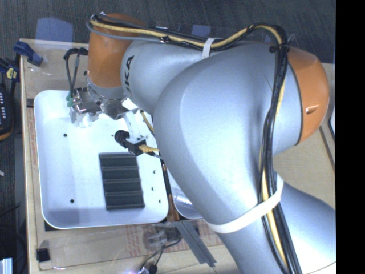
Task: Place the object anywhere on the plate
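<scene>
The jaws hang over the left bin (pixel 57 170) at its upper left corner in the camera view; whether they are open or closed on anything cannot be told. The dark ribbed slab (pixel 121 181) lies flat on that bin's floor toward its lower right, well apart from the jaws.

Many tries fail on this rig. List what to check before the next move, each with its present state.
1. Claw over the left bin, at its upper left corner: ok.
2. Object held in the claw: cannot tell.
3. Dark ribbed slab, likely the plate, lies flat in the left bin, top bare: ok.
4. Right bin open to view: not ok, the arm covers most of it.
</scene>
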Motion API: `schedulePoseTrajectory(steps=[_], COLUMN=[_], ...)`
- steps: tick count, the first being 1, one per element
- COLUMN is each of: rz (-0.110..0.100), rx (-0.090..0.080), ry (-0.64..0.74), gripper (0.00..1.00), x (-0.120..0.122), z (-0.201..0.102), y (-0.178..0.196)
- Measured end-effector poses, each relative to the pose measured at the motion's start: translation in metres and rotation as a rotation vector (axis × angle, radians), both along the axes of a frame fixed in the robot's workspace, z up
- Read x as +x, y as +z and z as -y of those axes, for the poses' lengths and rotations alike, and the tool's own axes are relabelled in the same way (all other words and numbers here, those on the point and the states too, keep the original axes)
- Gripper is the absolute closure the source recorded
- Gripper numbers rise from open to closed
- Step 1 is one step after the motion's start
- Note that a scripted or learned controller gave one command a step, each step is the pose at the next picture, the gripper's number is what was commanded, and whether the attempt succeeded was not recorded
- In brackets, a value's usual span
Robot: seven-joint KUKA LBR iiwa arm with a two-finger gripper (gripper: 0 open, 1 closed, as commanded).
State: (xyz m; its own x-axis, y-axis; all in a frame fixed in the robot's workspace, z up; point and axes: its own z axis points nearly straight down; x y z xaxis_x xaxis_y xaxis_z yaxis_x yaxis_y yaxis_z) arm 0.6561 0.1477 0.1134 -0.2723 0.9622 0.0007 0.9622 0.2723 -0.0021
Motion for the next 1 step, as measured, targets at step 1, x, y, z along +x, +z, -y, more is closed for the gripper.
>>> schedulePoseTrajectory(steps=[1], rz=[-0.001], rx=[0.000], ry=[0.318], gripper=[1.00], x=[-0.0542], z=[0.0615], y=[0.0789])
